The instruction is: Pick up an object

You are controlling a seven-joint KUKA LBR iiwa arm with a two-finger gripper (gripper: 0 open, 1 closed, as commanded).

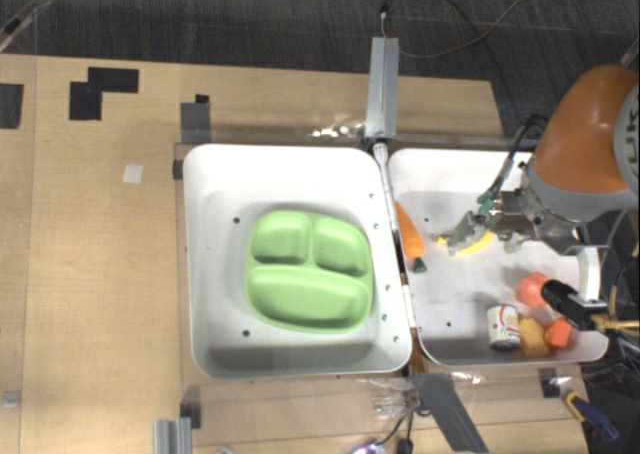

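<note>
Right now the claw (468,233) hangs low in the right bin (440,342), touching or just over a yellow object (478,241); whether it is wide or narrow I cannot tell. Only a sliver of that yellow piece shows beneath it, so its long axis is unclear.

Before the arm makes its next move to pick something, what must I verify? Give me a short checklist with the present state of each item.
1. Gripper is over the right white bin: ok.
2. Gripper holds an object: cannot tell.
3. Yellow object under the gripper can be identified: cannot tell, mostly covered.
4. Orange carrot toy lies free at the bin's left wall: ok.
5. Small white can is crowded by neighbouring toys: not ok.
6. Green divided plate sits alone in the left white bin: ok.
</note>
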